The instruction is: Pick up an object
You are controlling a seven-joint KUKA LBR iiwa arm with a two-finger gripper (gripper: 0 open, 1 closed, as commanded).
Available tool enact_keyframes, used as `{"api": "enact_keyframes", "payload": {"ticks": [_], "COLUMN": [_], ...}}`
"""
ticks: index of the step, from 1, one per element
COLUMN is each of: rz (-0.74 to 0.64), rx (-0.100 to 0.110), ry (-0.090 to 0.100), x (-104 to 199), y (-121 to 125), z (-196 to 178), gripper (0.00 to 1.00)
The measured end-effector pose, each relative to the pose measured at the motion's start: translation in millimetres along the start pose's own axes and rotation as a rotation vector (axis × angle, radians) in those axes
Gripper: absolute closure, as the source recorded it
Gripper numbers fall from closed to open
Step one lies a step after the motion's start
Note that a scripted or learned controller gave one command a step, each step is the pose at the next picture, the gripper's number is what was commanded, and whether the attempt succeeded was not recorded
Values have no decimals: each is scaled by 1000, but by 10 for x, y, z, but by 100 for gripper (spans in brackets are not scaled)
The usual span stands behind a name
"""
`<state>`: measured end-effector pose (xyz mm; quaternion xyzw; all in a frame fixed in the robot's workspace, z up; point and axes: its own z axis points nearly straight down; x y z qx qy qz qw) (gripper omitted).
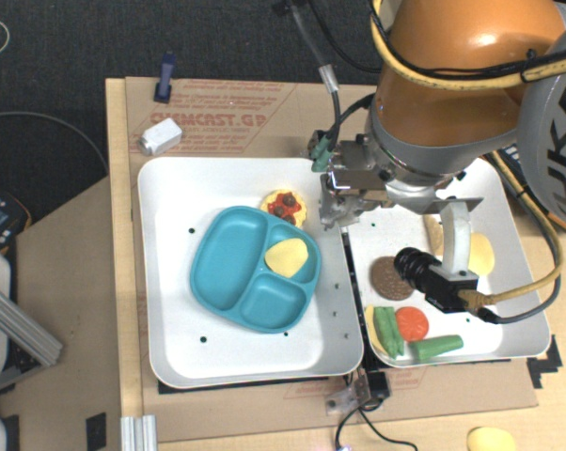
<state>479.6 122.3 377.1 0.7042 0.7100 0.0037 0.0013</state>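
Picking well means centring first: our gripper hangs over the inner edge of the left bin, parted or together we cannot tell, and the tart lies nearest, inside that bin.

- In the left white shallow bin, a blue divided plastic plate fills the middle. A pale yellow oval piece lies in its 2 o'clock compartment.
- Bare floor lies open along this bin's 9 o'clock side, its 6 o'clock edge and its 10 to 11 o'clock corner.
- A small round yellow tart with red topping sits at 1 o'clock, just beside the plate's rim, and closes that gap.
- Over the right white shallow bin, the grey arm with its orange band blocks 9 through 12 to 3 o'clock.
- At this bin's 6 to 8 o'clock, a brown round disc, an orange-red round slice and two green pods crowd together with little floor between them.
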Motion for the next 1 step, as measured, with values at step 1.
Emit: {"api": "enact_keyframes", "payload": {"ticks": [1], "rz": [6], "rx": [2], "ry": [-2], "x": [151], "y": [5], "z": [-554], "gripper": [100]}}
